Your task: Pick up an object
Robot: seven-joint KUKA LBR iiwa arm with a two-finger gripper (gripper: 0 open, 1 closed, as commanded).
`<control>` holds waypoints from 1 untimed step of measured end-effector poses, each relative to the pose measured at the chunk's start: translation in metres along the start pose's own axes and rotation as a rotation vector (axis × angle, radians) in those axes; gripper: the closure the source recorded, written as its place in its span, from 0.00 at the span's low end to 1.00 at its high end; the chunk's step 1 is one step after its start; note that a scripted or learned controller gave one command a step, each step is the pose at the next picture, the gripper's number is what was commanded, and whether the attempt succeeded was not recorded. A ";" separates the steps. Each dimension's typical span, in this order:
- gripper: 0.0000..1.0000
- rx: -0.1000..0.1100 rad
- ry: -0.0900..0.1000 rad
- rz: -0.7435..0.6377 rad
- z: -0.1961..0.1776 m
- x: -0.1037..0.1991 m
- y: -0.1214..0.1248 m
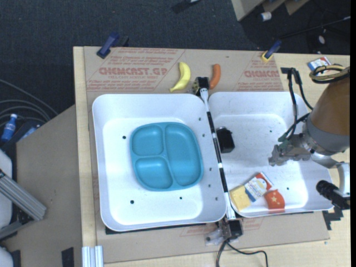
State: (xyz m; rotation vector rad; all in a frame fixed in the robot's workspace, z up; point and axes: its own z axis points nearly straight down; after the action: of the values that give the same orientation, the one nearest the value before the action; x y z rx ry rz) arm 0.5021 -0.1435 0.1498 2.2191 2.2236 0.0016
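Closest to me, the front of the right bin has a little pile: a yellow wedge, a small white packet and a red piece, all touching or nearly so. Just behind them the gripper hangs over bare bin floor, honestly can't tell how its jaws are set, and nothing's visibly in it. A black block sits by the divider. The left bin holds a blue divided tray. Further back on the cardboard-covered bench: a banana and an orange carrot-like thing. Dark carpet beyond.
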 end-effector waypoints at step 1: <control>1.00 -0.001 -0.001 0.001 -0.010 -0.001 0.000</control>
State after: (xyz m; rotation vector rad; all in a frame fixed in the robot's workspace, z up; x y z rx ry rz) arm 0.5021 -0.1442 0.1594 2.2194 2.2212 0.0010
